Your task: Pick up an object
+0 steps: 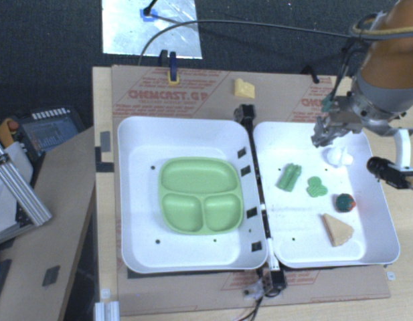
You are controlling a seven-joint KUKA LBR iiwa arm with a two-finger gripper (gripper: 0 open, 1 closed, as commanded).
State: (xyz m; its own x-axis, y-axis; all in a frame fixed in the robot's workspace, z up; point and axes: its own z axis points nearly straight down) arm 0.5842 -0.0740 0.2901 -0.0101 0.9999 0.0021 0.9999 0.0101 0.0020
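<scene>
Hovering over the rear of the right bin (387, 246), the tool (324, 136) has nothing visibly between its tips, its opening not discernible, while the nearest candidate, a small white object (337, 156), lies just beside and in front of it.

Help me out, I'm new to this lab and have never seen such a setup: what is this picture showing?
One camera looks down at a slant on a bench with two white bins. The grey and orange machine entering from the right is a robot arm; its tool hangs over the far part of the right bin. I cannot see anything between its fingers. The left bin holds a green divided tray. The right bin holds a green block, a small green piece, a red and green ball, a tan wedge and a white lump just beside the tool.
</scene>
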